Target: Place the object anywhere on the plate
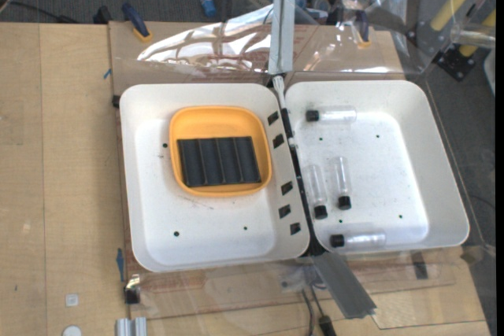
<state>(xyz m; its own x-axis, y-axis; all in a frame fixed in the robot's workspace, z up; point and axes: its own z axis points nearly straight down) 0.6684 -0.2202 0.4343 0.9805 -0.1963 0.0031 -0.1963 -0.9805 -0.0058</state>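
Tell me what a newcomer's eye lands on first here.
The orange plate in the left bin stands out, with a black ridged block lying on it. In the right bin lie four clear tubes with black caps, such as one near the top.

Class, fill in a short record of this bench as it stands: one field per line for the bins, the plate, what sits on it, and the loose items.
left bin: holds the plate
plate: orange, rounded square, lying flat
on the plate: dark ribbed block, roughly centred
right bin: holds four clear tubes with black caps
tubes: one near the top, two side by side mid-bin, one at the bottom
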